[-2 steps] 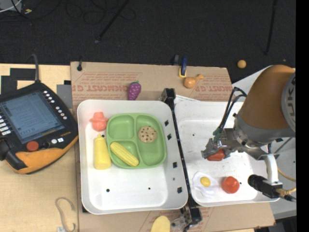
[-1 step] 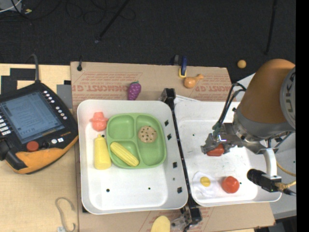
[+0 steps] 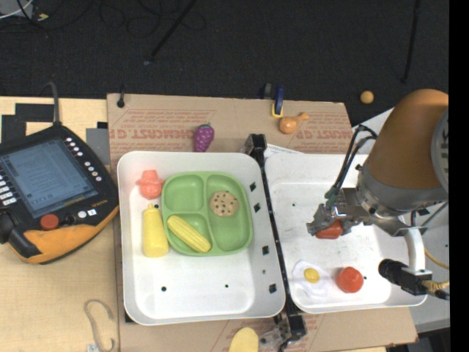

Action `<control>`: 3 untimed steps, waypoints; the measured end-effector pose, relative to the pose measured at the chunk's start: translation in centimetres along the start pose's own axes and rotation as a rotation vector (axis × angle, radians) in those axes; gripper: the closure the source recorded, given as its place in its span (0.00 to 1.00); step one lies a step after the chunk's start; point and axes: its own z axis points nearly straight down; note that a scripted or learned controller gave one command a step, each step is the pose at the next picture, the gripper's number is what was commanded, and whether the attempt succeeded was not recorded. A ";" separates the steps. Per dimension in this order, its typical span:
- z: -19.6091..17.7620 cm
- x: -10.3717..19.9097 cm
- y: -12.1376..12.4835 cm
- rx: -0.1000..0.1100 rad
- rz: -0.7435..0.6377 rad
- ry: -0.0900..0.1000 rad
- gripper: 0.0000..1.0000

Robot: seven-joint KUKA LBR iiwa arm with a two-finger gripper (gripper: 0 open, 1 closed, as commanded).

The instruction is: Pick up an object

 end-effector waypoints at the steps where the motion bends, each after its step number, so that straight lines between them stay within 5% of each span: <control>1: 1.9 0.5 -0.1 0.004 0.001 0.000 1.00; 3: 0.0 -0.1 0.1 0.000 0.001 0.000 1.00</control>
